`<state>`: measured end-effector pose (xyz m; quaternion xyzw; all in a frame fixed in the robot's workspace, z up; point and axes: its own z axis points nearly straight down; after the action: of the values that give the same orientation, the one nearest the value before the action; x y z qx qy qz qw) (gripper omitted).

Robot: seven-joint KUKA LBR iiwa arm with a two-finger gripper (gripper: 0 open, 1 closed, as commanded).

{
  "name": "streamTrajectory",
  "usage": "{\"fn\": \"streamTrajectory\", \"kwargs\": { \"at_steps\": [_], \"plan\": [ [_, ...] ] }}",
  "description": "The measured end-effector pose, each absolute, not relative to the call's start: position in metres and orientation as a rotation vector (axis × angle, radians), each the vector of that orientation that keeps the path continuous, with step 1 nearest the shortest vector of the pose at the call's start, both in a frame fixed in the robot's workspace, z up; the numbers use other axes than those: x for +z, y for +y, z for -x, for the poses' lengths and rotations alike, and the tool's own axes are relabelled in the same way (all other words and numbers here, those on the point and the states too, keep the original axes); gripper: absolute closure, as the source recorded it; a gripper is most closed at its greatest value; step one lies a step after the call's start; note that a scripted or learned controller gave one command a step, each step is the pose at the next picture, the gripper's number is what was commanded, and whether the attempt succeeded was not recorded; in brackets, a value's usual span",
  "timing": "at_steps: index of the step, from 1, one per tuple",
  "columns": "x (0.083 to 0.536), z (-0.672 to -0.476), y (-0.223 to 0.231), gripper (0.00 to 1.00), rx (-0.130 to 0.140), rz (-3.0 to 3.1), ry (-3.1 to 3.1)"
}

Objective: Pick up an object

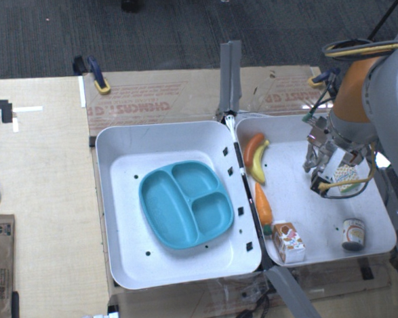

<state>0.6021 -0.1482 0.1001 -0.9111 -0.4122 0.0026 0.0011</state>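
The things we could pick all lie in the right bin (pixel 294 202), and none of them touches the fingers (pixel 313 157), which hang over that bin's far right part; we cannot tell whether they are spread or closed. Nearest to the fingers, toward the view's left, a yellow banana (pixel 258 166) lies against the bin's left wall, with a curved orange piece (pixel 252 146) touching its upper end. Below the banana, and lower left of the fingers, an orange carrot (pixel 263 205) lies along the same wall. Farther from the fingers in that direction, a small printed carton (pixel 289 242) rests in the near left corner, just past the carrot's lower end. Below the fingers and a little to the view's right, a small can (pixel 353 234) rests near the bin's front wall, well apart from the carton. Beyond the banana, across the divide from the fingers, the left bin (pixel 108 195) holds a blue divided plate (pixel 186 205) at its middle. Both bins rest on the pale table (pixel 43 268).
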Motion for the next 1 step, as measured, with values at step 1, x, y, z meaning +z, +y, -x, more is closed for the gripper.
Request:
{"fn": "streamTrajectory", "kwargs": {
  "at_steps": [1],
  "plan": [
    [0.0908,-0.5383,-0.1977,1.00,0.006,2.819,-1.382]
  ]
}}
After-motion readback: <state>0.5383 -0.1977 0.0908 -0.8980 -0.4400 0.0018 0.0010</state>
